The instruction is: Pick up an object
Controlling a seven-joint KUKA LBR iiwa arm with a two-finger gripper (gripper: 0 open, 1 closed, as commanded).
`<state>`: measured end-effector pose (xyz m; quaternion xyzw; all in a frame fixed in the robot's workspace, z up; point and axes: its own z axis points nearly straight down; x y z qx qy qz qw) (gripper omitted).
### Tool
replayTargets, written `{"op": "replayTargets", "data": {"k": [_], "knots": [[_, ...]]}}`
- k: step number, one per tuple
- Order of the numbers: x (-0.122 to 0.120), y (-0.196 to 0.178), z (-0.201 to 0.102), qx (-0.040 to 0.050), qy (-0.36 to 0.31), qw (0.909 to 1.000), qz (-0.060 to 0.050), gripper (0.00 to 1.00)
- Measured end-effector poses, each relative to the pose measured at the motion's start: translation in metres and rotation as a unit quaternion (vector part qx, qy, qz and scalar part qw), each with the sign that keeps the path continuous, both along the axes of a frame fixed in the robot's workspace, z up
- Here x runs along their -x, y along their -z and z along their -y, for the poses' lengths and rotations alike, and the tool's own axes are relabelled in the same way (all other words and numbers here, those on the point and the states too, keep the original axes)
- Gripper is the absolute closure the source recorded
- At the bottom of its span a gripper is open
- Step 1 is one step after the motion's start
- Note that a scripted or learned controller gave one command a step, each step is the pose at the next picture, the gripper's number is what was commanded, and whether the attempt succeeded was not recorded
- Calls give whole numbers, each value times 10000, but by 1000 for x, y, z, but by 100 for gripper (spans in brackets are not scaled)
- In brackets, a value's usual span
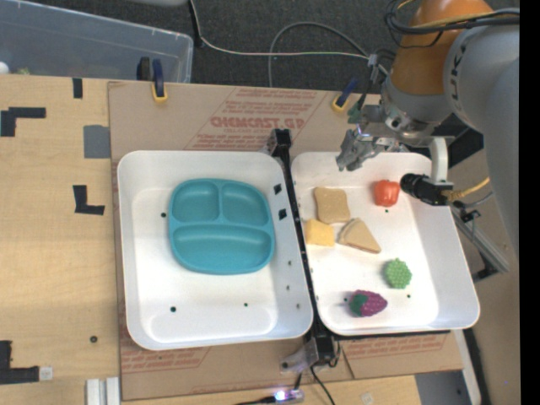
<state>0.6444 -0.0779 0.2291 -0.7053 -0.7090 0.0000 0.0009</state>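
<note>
Fingers [354, 153] over right bin's [447, 251] far rim, spread or pressed together cannot tell, bare floor beneath, red toy [386, 192] nearest

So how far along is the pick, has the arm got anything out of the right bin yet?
Nothing looks picked yet. The gripper sits over the far edge of the right bin, with nothing visible between its fingers. The red piece, bread slice, cheese square, wedge, green piece and grapes all lie in the bin. Choosing, grasping and lifting remain.
</note>
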Motion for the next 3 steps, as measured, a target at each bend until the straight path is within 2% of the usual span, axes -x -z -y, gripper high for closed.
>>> {"op": "replayTargets", "data": {"k": [3], "knots": [[32,-10,-167,1,-11,10000,-8,100]]}}
